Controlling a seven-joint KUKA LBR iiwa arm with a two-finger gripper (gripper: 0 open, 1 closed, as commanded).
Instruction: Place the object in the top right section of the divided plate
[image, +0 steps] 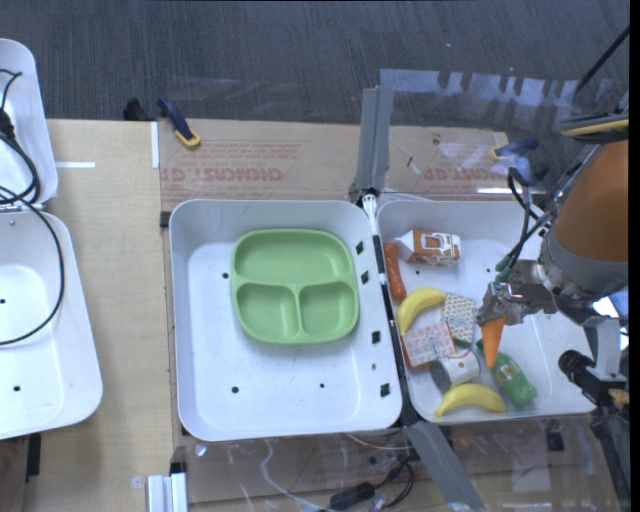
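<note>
A: Camera view, quick pass. The gripper (497, 312) hangs low over the right bin (560, 235), and an orange carrot (491, 340) points down from directly under its fingertips.

B: Is it grasping the carrot?

A: Looks that way. The carrot's top end sits between the fingers, which appear clenched on it, and it hangs upright rather than lying flat like its neighbours. The contact itself is small in frame, so that is a judgement.

B: What surrounds the gripper?

A: Just to its left, a patterned packet (459, 318) and a yellow banana (420, 305). Further left, a red-and-white packet (428, 345). Below it, a green bottle (514, 383) and a second banana (471, 399). Up and to its left, a small orange-and-white carton (436, 247).

B: And the target?

A: The green divided plate (296, 285) lies well to the gripper's left, in the left bin (200, 330), across the wall between the bins. Three sections, none of them holding anything.

B: Progress?

A: Early. The pick appears made, at most. Remaining: lift the carrot out of the clutter, carry it left over the divider, and release it in the plate's top right section. Nothing placed yet.
</note>
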